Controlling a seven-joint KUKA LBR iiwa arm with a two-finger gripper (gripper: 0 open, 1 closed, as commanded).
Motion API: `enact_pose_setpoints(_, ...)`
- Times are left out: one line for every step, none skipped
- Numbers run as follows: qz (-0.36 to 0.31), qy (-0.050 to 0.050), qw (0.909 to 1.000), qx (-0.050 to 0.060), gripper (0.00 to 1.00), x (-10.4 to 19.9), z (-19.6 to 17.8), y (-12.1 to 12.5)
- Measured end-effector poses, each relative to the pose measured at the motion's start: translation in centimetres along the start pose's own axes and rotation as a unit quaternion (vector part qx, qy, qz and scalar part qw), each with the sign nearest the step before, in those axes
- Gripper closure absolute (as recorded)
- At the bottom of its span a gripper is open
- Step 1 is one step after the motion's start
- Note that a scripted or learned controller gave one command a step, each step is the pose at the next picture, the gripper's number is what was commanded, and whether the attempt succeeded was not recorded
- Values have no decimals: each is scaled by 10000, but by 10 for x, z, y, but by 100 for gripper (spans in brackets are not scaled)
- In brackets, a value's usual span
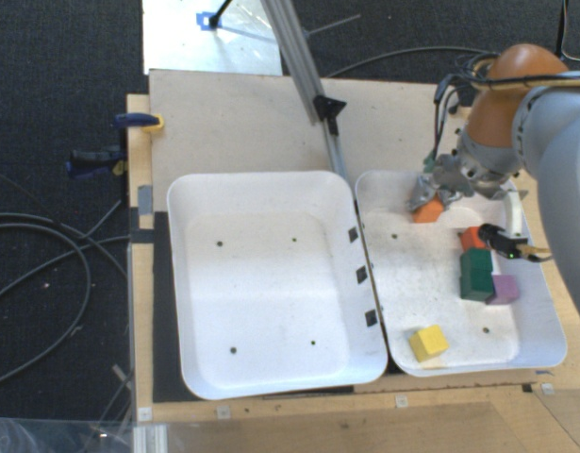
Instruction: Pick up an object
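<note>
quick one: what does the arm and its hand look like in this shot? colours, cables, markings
The arm is a thick, rounded light-grey link with a glossy orange band above the wrist. Thin black cables loop from the band down the wrist's side. The hand is a small grey metal assembly, darker than the link. No lettering or markings are legible at this resolution.
</note>
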State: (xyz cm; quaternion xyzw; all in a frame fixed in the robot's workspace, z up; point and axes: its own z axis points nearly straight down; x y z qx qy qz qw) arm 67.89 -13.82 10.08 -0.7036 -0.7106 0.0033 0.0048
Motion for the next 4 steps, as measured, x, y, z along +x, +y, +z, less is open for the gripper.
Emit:
enact_pose_setpoints(29,0,10000,27,100,-2,-20,9)
enact_pose_setpoints(-16,3,9999,-100,100,79,-95,11)
enact_pose_setpoints(-11,8,10000,-31,100,166,-88,-58)
enact_pose_setpoints(0,3,10000,-37,100,213,-87,-94)
